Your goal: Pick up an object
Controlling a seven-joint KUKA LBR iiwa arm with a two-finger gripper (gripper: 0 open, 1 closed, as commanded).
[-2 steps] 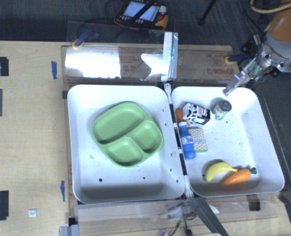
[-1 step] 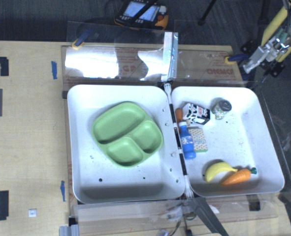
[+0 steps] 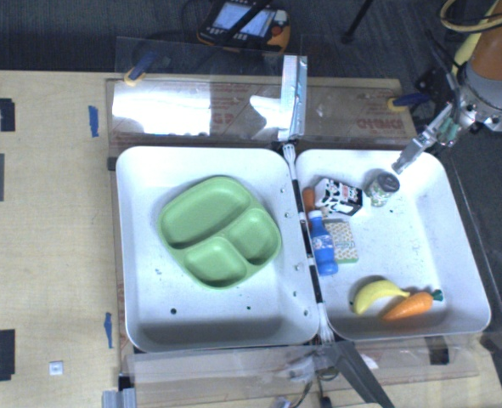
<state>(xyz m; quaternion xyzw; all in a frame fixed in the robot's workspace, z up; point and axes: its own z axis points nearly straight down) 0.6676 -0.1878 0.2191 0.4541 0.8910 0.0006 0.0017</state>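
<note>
Two bins: left bin (image 3: pixel 136 313) bore a green tray (image 3: pixel 220 229); right bin (image 3: pixel 463 253) held the pickables.
Gripper (image 3: pixel 406 161): hung over the right bin's far rim, grip undiscernible.
Jar (image 3: pixel 381 186): just beside it, likeliest target.
Banana (image 3: pixel 376 294), carrot (image 3: pixel 408 305): touching, near corner.

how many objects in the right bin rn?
6: small jar at the back, black-and-white carton, blue bottle by the divider, patterned packet, banana and carrot in front. More may hide underneath.
</note>
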